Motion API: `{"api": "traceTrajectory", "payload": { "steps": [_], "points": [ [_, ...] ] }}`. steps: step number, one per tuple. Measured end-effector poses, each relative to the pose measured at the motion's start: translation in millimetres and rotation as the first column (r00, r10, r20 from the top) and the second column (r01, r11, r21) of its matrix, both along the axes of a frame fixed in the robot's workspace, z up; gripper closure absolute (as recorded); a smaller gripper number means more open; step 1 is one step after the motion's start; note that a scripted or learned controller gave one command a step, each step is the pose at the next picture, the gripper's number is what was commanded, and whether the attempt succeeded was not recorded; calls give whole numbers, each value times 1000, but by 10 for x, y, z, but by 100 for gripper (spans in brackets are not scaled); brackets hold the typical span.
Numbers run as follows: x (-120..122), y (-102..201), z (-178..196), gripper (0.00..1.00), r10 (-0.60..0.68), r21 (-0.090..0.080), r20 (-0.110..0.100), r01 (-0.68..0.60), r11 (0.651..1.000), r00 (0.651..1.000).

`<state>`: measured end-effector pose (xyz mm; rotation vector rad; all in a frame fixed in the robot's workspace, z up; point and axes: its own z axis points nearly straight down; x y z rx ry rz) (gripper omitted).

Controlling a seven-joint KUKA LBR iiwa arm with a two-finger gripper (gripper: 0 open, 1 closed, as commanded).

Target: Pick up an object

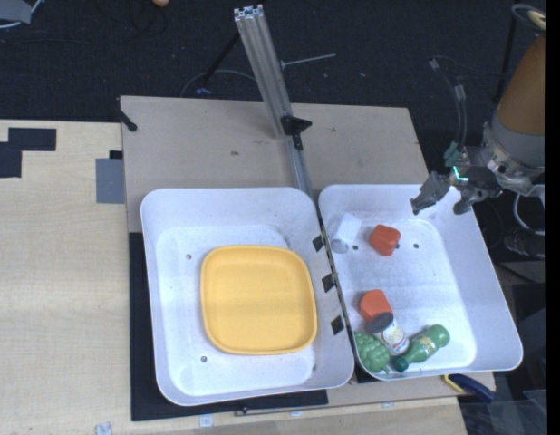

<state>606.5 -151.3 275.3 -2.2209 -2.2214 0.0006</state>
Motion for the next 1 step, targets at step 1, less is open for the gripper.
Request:
{"api": "traceTrajectory", "payload": {
  "steps": [1],
  "points": [
    [0, 0, 0, 0, 0, 0, 0, 0, 1000, 1000]
  ]
}}
